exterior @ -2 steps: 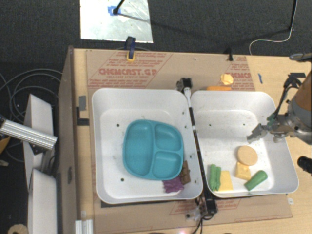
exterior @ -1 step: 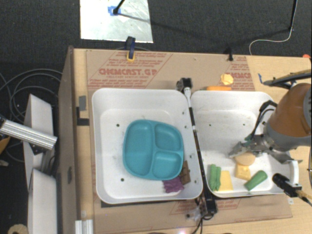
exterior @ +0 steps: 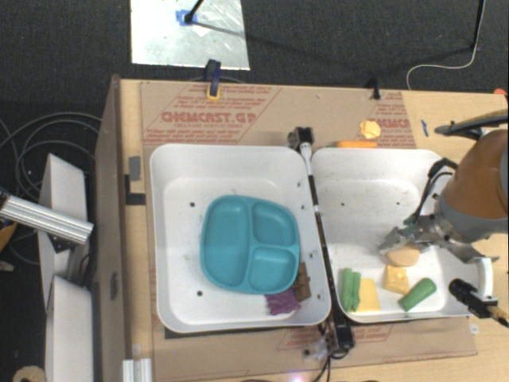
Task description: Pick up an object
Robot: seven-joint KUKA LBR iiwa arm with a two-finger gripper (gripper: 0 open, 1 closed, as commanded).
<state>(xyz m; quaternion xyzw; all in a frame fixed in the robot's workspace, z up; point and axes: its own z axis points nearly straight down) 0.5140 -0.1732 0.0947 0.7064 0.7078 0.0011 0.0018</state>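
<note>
Arm low in the right-hand bin, closing in on a pale, bun-like piece.

The gripper (exterior: 400, 242) sits just above the tan bun-shaped toy (exterior: 402, 256) near the front of the right bin (exterior: 374, 165), and from where I stand I cannot tell whether it has anything yet. Close by lie a yellow cheese-like block (exterior: 396, 278), a green pickle-like piece (exterior: 417, 294), and a green stick (exterior: 349, 289) against a yellow slab (exterior: 367, 294). The left bin (exterior: 231, 161) holds a teal divided plate (exterior: 250, 243) with a purple scrap (exterior: 280, 302) at its edge. I'd judge this the reach-and-grasp step; next it needs a firm close on the bun and a straight lift clear of the neighbours.
</note>
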